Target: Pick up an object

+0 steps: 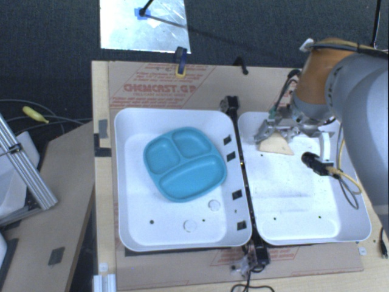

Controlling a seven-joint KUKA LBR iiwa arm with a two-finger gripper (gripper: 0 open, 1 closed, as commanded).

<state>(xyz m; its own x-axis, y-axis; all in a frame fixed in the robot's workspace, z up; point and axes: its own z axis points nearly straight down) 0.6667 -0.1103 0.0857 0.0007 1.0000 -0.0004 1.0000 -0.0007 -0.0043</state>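
Camera view: gripper (275,130) over tan wedge (276,145) near right bin (304,224) far edge.

Two shallow white bins sit side by side on the desk (152,81): the left bin (130,181) and the right bin (304,218). The left one holds one blue divided plate (184,163), with three compartments. The right one holds one pale tan wedge-shaped object (276,144), and one arm (352,72) with one hand (276,129) reaches in.

Blue plate (185,163), white bins (130,181), tan wedge (276,145).
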